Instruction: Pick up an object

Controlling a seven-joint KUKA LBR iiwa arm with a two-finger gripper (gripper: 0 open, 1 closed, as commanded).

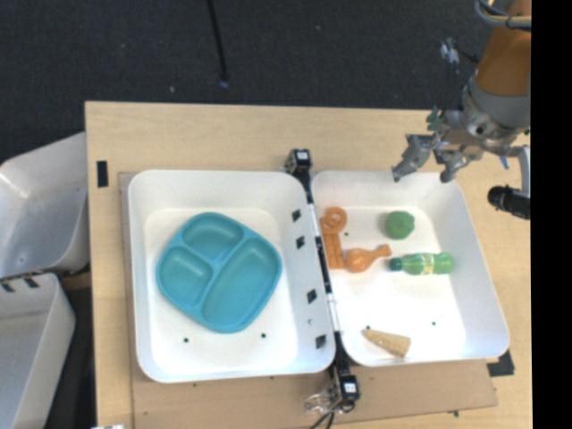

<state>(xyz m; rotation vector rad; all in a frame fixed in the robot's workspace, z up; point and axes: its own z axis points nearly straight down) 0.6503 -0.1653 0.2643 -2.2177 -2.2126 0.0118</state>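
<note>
My gripper (427,168) hangs above the far edge of the right bin (474,329), its two fingers spread apart and nothing between them. Below it in that bin lie a green ball (399,223), a green bottle (421,263) on its side, an orange ring-ended toy (333,232), an orange pear-shaped piece (365,258) and a tan cone (388,340) near the front. The green ball is the closest thing to the gripper, a little toward the front and left of it.
The left bin (143,329) holds a teal divided plate (219,271). A black-clipped divider (315,266) runs between the bins. The wooden bench (223,132) frames both. A white container (40,213) stands off the bench at the left.
</note>
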